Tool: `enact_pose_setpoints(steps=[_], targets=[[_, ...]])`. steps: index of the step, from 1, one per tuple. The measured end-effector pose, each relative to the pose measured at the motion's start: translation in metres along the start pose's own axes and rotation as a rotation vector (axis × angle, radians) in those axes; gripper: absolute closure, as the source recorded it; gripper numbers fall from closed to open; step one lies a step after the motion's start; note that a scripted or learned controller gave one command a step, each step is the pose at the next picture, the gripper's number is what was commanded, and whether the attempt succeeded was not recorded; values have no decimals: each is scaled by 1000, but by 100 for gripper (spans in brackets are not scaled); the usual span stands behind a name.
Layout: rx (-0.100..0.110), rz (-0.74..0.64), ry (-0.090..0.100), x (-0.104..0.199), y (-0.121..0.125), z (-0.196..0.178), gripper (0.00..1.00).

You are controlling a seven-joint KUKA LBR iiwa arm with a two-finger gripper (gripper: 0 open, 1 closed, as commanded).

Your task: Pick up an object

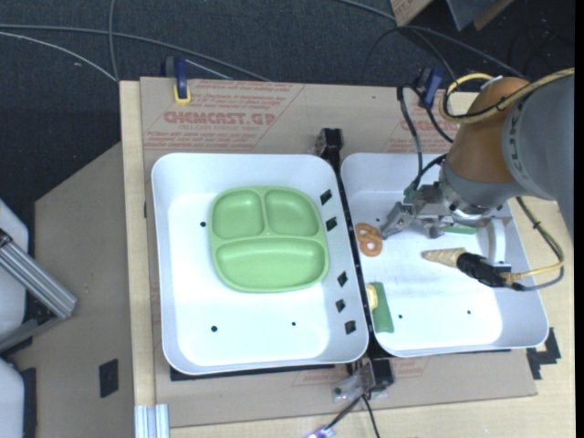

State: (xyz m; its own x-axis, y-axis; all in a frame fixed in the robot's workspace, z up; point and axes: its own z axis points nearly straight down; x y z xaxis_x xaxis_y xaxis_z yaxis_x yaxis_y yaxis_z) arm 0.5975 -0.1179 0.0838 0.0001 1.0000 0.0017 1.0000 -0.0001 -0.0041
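Approach step: hand (412, 215) hovered right of pretzel (369, 240); grip state impossible to tell. Next move probably required descent onto pretzel, then closure.

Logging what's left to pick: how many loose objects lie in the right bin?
3 visible: a pretzel near the bin's left wall, a green block below it along that wall, and a cone mid-bin. The arm covers the bin's upper part, so more may be hidden.
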Motion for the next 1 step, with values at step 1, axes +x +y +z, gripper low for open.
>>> enact_pose_setpoints(steps=[1], targets=[[-3,1,0,0,1,-13,100]])
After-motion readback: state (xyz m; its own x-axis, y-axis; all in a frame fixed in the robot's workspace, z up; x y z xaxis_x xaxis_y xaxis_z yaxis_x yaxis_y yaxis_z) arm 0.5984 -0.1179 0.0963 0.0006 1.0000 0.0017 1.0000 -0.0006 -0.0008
